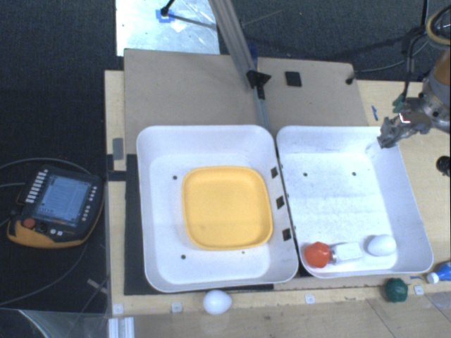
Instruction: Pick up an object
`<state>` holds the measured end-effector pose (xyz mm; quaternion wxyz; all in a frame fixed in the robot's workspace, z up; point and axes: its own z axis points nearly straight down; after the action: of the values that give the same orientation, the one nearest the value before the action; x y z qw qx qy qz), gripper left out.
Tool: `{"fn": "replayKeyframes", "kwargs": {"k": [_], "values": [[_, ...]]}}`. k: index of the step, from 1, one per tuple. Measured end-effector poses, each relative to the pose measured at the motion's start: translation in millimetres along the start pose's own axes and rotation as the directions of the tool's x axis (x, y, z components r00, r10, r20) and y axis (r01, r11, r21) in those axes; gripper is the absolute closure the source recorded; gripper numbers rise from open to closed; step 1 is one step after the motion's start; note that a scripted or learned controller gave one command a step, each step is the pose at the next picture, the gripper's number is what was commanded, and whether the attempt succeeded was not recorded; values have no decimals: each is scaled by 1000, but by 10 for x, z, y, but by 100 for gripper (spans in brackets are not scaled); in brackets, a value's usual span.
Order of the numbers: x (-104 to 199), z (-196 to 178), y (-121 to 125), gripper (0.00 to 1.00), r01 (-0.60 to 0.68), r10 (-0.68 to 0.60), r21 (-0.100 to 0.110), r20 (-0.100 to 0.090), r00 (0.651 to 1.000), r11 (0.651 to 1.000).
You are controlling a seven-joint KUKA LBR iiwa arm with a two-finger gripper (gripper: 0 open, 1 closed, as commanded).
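A square yellow plate [227, 207] lies flat in the left bin [158, 153]. In the right bin [338, 189], along the front wall, sit a red-orange ball [317, 254], a small white block [347, 251] beside it and a white egg-shaped object [381, 245]. My gripper [390, 136] hangs at the right bin's back right corner, above the rim, far from all three objects. Nothing shows between its fingers.
A white egg [217, 302] lies on the bench in front of the left bin. A dark green ball [395, 289] and a blue-tipped object [438, 275] rest beyond the right bin's front right corner. A teach pendant [53, 204] sits at the far left.
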<state>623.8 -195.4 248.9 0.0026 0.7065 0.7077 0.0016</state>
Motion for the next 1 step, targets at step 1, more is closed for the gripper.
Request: {"fn": "replayKeyframes", "kwargs": {"k": [1], "values": [[-2,-515,11,100,-1,1,1,0,1000,1000]]}}
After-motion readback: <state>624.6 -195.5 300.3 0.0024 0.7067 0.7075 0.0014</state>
